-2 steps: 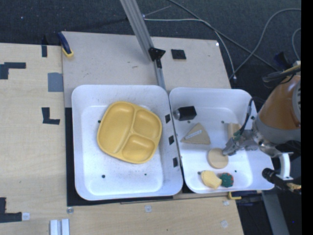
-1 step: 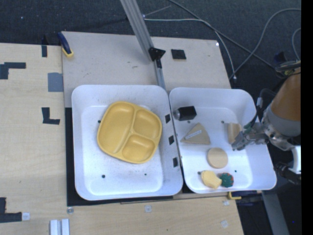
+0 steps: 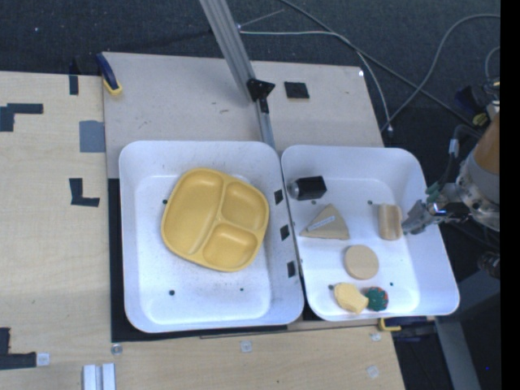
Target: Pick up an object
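Note:
The right bin [image 3: 406, 167] holds several small objects: a black block [image 3: 309, 188], a tan wedge [image 3: 327, 224], a tan cylinder [image 3: 389, 221], a round beige disc [image 3: 361, 262], a yellow lump [image 3: 350, 297] and a small green and red piece [image 3: 376, 299]. My gripper [image 3: 420, 216] hangs at the bin's right rim, just right of the tan cylinder. Nothing shows between its fingers. The arm reaches in from the right edge.
The left bin [image 3: 142, 218] holds a yellow divided plate [image 3: 215, 218]. A grey metal pole [image 3: 231, 35] slants down to the gap between the bins. Cables lie on the dark floor at the upper right. A wooden bench top extends to the left.

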`<state>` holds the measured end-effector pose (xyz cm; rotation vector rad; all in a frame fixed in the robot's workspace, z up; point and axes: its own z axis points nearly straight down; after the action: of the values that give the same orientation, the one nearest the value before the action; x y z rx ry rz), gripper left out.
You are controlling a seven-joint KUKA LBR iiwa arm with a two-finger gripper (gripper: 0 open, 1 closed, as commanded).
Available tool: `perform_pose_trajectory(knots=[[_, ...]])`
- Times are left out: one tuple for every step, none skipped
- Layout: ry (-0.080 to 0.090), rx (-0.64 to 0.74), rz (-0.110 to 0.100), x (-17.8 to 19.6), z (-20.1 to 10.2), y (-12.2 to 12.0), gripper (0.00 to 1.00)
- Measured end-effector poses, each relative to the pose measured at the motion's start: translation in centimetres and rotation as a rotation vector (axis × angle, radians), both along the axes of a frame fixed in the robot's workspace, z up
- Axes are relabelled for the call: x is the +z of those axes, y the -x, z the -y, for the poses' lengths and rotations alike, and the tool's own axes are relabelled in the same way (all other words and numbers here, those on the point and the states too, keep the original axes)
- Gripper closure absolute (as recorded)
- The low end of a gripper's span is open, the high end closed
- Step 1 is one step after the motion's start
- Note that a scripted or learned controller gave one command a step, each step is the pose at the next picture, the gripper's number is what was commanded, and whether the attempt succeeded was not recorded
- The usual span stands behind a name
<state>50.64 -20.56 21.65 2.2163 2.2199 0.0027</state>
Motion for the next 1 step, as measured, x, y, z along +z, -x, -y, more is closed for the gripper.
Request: perform_pose_trajectory(knots=[[-0.001, 0.0, -0.001, 4.41, -0.21, 0.47, 1.0]])
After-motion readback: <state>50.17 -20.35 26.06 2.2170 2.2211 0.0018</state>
